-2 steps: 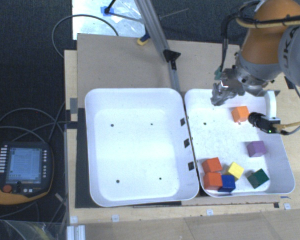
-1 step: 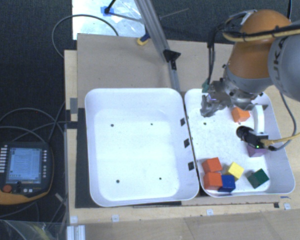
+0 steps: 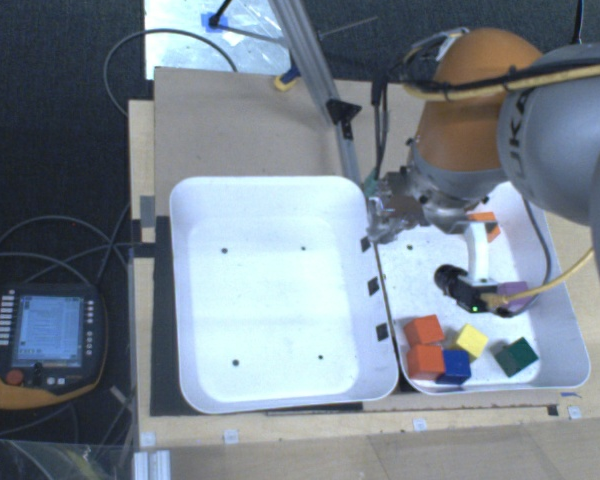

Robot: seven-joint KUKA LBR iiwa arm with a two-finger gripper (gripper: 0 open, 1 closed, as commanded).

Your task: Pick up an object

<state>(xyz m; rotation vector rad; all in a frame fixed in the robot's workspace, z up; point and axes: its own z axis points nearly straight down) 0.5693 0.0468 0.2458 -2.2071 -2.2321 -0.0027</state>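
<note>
Gripper (image 3: 383, 216) above bin (image 3: 570, 363) rim; whether clenched, cannot tell. Recommend centring squarely over the isolated green block (image 3: 518, 355) before descending.

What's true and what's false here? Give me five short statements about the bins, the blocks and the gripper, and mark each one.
1. The yellow block lies in the bin on the view's right. True.
2. The green block sits in the bin on the view's left. False: it lies in the bin on the view's right, near its front corner.
3. The blue block lies beside an orange block. True.
4. The gripper holds the yellow block. False: the yellow block lies on the bin floor, apart from the gripper.
5. A handheld control pad lies to the left of the bench. True.
</note>
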